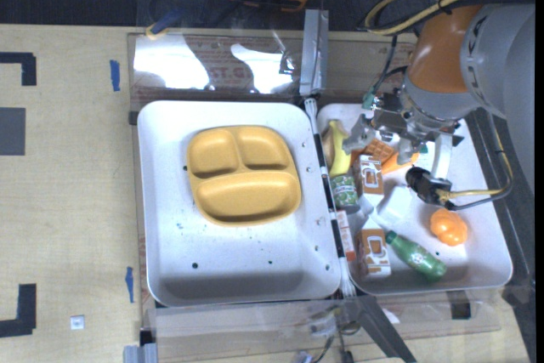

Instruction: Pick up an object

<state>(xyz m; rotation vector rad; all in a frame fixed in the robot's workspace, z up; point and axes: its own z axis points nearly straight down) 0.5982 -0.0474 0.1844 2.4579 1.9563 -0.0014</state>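
Arm: the grey arm enters from the right, its orange band (442, 42) at the upper right, and bends down over the far end of the right bin (489, 263).
Wrist: it hangs low over that bin's far-left quarter, with cables looping around it.
Gripper (393, 142): it points down into the clutter near the bin's far-left corner; its body and the wrist hide the tips, so I cannot tell how wide it stands or whether anything is caught in it.
Below the gripper: an orange-and-white carton (371, 170) lies just beside and partly under it.
Banana (337, 147): it lies along the right bin's left wall, near the gripper.
Small can (346, 190): it has a green label and sits just in front of the banana, against the same wall.
Second carton (374, 251): it lies near the front-left of the right bin.
Green bottle (416, 255): it lies on its side, touching or just beside the second carton.
Orange ball (448, 227): it rests toward the bin's right side, apart from the gripper.
Left bin (161, 208): it holds a yellow divided tray (244, 174), well apart from the arm.
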